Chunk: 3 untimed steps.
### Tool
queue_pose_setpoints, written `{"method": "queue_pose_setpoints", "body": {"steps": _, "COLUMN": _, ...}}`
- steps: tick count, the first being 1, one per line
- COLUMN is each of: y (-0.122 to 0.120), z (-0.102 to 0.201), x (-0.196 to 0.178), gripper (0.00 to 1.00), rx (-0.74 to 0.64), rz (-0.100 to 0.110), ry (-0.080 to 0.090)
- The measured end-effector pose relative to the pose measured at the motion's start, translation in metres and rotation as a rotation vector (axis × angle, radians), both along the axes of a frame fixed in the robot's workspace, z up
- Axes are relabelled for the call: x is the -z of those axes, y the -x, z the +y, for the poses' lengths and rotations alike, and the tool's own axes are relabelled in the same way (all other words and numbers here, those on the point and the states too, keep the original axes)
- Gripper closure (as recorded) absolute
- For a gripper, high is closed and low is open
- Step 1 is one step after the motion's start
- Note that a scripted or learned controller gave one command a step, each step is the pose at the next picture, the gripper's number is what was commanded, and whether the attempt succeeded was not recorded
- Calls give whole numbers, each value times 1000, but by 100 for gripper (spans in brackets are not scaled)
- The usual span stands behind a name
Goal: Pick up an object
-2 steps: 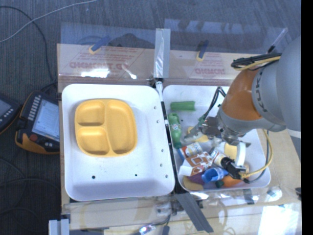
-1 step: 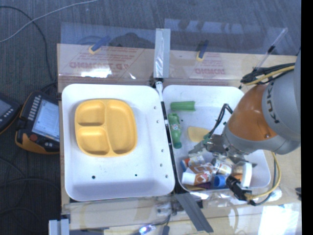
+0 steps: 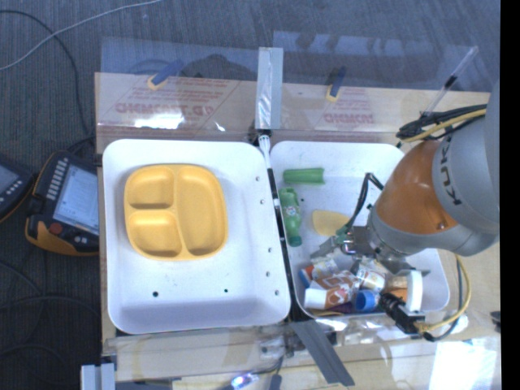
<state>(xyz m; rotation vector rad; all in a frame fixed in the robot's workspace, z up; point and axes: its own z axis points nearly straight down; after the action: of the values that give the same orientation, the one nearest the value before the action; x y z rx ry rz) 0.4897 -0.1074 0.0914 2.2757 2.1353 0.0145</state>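
My gripper (image 3: 340,250) is low in the right bin (image 3: 357,154), just above a pile of several small objects at the bin's near side. The pile holds an orange-and-white tube (image 3: 329,297), a blue-capped item (image 3: 365,301) and other small packages (image 3: 337,279). A green cylinder (image 3: 304,175) lies at the bin's far left. A green bottle (image 3: 291,214) lies along the left wall. A pale yellow wedge (image 3: 327,220) rests just left of the gripper. The arm's orange band (image 3: 410,193) hides the bin's right part.
The left bin (image 3: 187,299) holds a yellow divided plate (image 3: 175,210). A clear wall stands behind both bins. A teach pendant (image 3: 63,201) lies on the floor at far left.
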Motion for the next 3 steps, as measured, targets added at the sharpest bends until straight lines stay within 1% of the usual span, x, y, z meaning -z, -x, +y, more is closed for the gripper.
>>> {"method": "queue_pose_setpoints", "body": {"steps": 1, "y": -44, "z": -11, "x": -45, "gripper": 0, "rx": 53, "rz": 23, "ry": -8}}
{"method": "queue_pose_setpoints", "body": {"steps": 2, "y": -78, "z": -11, "x": 1, "gripper": 0, "rx": 128, "rz": 12, "ry": -11}}
{"method": "queue_pose_setpoints", "body": {"steps": 3, "y": -91, "z": -80, "x": -28, "gripper": 0, "rx": 334, "rz": 21, "ry": -9}}
